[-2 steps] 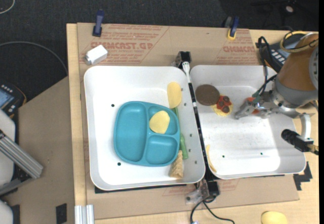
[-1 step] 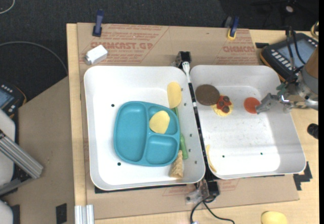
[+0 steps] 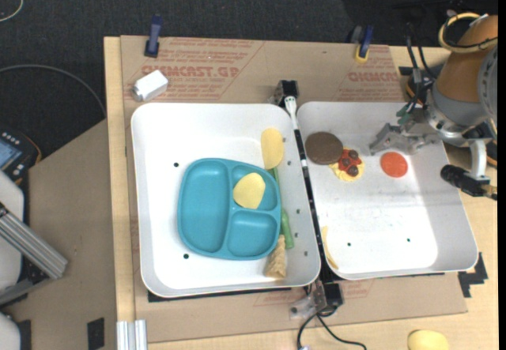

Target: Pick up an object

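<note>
Orange, round and flat, a small disc lies in the right bin, just below the gripper, whose jaws stand spread with nothing between them. By my reckoning this is the approach step. Next, the gripper should drop over the disc and close.

Orange-red round disc, flat, upper right bin floor

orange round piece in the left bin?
No, the orange round piece lies in the right bin, near the claw.
</note>
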Tool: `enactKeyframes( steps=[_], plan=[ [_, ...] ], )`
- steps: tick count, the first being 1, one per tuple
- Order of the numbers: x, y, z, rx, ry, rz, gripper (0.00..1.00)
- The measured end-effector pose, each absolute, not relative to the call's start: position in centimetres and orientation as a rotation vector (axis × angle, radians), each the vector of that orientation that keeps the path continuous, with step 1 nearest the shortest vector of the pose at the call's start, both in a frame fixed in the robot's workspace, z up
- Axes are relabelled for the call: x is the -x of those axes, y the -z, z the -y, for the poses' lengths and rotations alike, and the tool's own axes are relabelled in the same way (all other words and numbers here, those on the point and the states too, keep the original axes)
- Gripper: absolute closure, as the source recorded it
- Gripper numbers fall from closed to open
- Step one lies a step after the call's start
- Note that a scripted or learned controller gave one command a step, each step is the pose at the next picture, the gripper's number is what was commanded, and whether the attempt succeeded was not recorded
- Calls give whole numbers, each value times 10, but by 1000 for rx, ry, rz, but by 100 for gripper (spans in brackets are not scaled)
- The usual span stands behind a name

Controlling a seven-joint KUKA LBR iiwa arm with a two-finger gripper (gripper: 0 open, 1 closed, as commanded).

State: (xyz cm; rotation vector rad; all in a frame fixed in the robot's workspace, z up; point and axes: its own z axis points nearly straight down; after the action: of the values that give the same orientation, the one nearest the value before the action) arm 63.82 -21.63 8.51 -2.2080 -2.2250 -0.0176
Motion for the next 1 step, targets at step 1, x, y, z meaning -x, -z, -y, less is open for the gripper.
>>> enactKeyframes(
  steps=[1],
  plan=[
    [-633,-183,223,2226,4,2228,0]
  ],
)
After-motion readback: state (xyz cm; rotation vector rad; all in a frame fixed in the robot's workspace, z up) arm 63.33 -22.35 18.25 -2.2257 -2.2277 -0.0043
